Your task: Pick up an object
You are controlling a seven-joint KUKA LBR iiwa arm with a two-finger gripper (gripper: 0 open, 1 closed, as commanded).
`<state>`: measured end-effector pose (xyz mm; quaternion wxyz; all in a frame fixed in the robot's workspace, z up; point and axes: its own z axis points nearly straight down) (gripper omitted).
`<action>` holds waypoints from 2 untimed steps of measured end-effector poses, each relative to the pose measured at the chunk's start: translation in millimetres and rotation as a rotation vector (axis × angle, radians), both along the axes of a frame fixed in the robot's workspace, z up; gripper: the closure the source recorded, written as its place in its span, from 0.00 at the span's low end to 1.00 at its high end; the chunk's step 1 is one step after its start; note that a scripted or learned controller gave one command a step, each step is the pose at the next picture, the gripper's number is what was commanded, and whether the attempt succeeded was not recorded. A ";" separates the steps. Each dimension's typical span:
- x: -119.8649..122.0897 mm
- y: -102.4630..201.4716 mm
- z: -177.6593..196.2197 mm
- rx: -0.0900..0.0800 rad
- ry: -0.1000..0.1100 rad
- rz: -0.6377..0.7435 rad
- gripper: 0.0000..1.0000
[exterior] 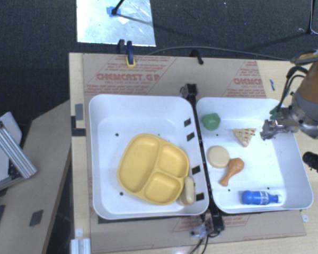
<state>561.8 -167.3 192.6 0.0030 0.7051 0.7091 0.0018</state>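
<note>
The gripper (pixel 268 128), whether spread or closed I cannot tell, hangs near the right bin's (pixel 302 168) far right edge, just beside the small tan ridged plastic wedge (pixel 245 136), probably light, stiff and best pinched across its flat sides.

a robotics lab: two white bins (pixel 148 107) sit on a chemcast-printed board (pixel 148 73) clamped (pixel 130 52) at its far edge, aluminium framing (pixel 10 147) at the left, cables (pixel 228 49) over dark carpet (pixel 32 36).
</note>
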 end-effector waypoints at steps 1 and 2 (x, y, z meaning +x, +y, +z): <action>1.8 -0.5 54.4 -0.001 -0.001 0.000 1.00; 1.7 56.6 61.4 0.003 0.003 0.004 1.00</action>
